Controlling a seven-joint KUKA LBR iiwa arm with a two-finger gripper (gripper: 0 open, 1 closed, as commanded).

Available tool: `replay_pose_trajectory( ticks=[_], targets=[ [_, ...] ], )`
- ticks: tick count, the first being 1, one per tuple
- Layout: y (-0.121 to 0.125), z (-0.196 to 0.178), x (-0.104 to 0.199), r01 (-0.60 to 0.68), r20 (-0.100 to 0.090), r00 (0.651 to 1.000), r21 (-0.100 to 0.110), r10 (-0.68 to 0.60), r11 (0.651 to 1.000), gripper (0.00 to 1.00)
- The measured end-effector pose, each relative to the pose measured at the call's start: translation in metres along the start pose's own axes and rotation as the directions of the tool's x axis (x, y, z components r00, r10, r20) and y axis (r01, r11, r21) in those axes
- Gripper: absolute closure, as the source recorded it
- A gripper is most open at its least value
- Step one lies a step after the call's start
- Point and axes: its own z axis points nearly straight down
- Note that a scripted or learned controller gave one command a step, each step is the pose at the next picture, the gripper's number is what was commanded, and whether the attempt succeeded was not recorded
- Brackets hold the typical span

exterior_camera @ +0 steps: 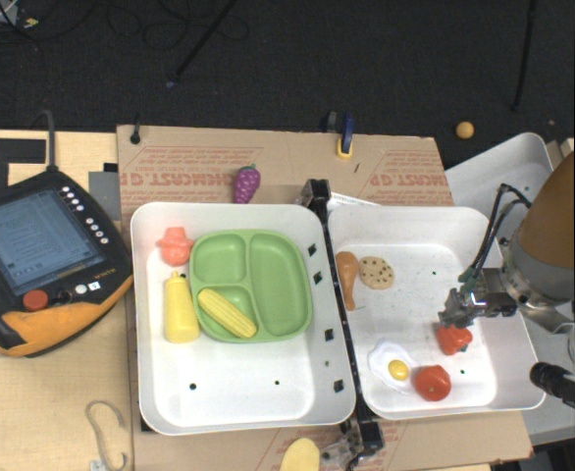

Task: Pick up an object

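The grey arm's two-finger gripper (461,314) hangs low in the right shallow white bin (415,226), directly above a small red toy piece, strawberry-like (453,340), that lies on the bin floor near the right wall. The dark fingertips seem to touch or nearly touch the piece's top, but whether the pincer stands wide, narrow, or closed on it cannot be told from this slanted view.

Judging by that, the step in hand is the grasp itself. To do it well, the pincer should be centred over the red piece, go down until the tips straddle its widest part, close firmly, then rise straight up. The piece looks small and rounded, so an off-centre pinch could squirt it sideways.

Nearer in the same bin lie a round red toy tomato (432,383) and a white fried egg with a yellow yolk (393,366); both sit just beside the target, so the descent should stay clear of them. A brown cookie (375,273) lies farther left, well apart.
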Motion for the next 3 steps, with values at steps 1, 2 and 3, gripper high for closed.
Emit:
replay_pose_trajectory(
  ticks=[1,2,3],
  targets=[
    [0.024,0.007,0.037,0.003,-0.002,1.000,0.003,-0.003,1.000,1.00],
    [0.045,0.001,0.087,0.004,-0.002,1.000,0.003,-0.004,1.000,1.00],
    [0.078,0.012,0.126,0.002,-0.001,1.000,0.003,-0.002,1.000,1.00]
  ],
)
